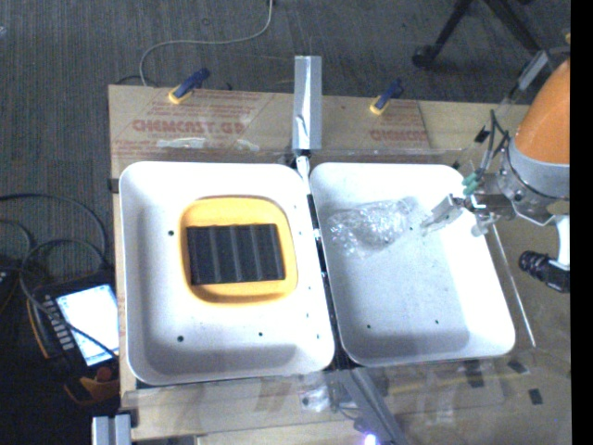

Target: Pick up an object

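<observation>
The tray (241,251), yellow with a black ribbed centre, lies in the left bin (148,341). Farther back, a clear bag (371,222) lies in the right bin (435,332). The gripper (451,206) hovers just beside the bag, holding nothing.

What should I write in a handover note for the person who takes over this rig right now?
Tool: over the upper right part of the right bin, near its rim; open or shut cannot be judged, and nothing can be seen held.
Things: a crumpled clear plastic piece lies in the right bin, just left of the tool. A yellow block with a dark ribbed insert lies in the left bin.
Done: no pick yet.
Left: grasp one object and lift it; the plastic is probably the nearest.
</observation>
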Controlling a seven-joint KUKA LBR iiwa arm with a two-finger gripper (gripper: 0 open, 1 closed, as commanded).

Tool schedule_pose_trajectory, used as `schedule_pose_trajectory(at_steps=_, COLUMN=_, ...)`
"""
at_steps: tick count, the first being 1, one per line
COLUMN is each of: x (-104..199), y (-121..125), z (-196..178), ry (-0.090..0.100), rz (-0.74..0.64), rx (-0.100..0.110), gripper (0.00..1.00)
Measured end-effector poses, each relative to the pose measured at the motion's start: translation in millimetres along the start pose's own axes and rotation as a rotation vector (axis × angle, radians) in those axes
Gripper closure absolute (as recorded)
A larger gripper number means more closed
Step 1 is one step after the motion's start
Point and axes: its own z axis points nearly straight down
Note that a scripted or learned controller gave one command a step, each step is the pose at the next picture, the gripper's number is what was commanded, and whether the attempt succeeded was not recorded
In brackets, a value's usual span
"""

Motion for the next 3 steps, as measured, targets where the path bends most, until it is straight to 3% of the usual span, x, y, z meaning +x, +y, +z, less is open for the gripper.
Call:
schedule_pose_trajectory(at_steps=1, x=-12, y=-44, z=-98, ry=-0.004, rz=0.191, rx=-0.003, gripper=0.0)
schedule_pose_trajectory(at_steps=2, x=64, y=-29, z=28, ry=0.0, rz=0.27, rx=0.003, gripper=0.0)
schedule_pose_trajectory(at_steps=3, x=13, y=27, z=15, ry=-0.002, rz=0.244, rx=0.0, gripper=0.0)
